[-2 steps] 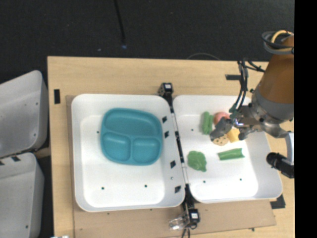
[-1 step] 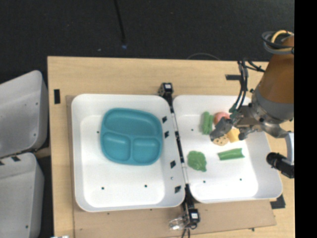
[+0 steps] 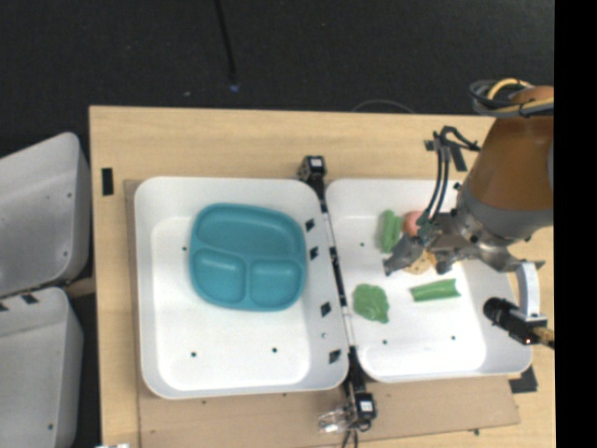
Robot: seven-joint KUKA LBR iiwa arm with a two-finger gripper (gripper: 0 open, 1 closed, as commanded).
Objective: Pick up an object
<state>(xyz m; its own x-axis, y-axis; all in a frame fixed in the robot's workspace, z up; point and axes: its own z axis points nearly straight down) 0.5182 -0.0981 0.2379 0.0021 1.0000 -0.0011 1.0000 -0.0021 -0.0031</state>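
The grey arm's pincer [image 3: 416, 253] sits low in the right white bin [image 3: 420, 362], over a small tan object [image 3: 421, 263]; whether it grips anything cannot be told. Nearby lie a green leafy piece [image 3: 371, 302], green bar [image 3: 435, 292], upright green piece [image 3: 387, 230] and pink lump [image 3: 410, 222]. A teal divided plate [image 3: 248, 256] fills the left bin [image 3: 168, 353]

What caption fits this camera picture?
Robot gripper reaches into the right bin among green toys; a teal plate sits in the left.

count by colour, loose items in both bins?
Teal: 1, the teal plastic divided plate in the left bin.
Green: 3, the upright green piece, the flat green stick, the leafy green lump.
Pink: 1, the small pink piece.
Total: 5.
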